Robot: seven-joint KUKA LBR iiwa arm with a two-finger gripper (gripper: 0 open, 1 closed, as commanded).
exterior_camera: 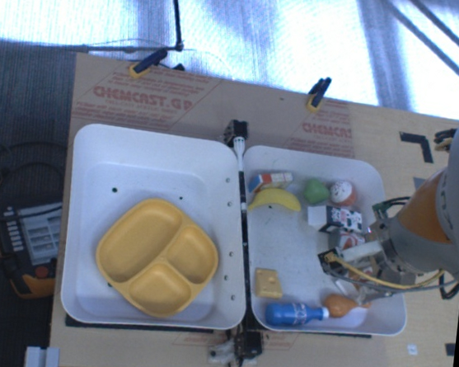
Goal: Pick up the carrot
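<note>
We see the gripper (356, 279) above the carrot (342, 304) at the right bin's (279, 322) near edge. Jaw state: cannot tell. The blue bottle (295, 314), touching the carrot, could get grabbed instead.

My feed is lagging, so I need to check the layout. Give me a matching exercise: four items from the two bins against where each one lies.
Items:
1. yellow divided plastic plate
2. yellow toy banana
3. blue plastic bottle
4. orange toy carrot

Places:
A. right bin's far part, beside the divider
B. right bin's near edge, lying flat
C. left bin
D. right bin's near right corner, by the arm

Pairs: 1-C, 2-A, 3-B, 4-D
</note>
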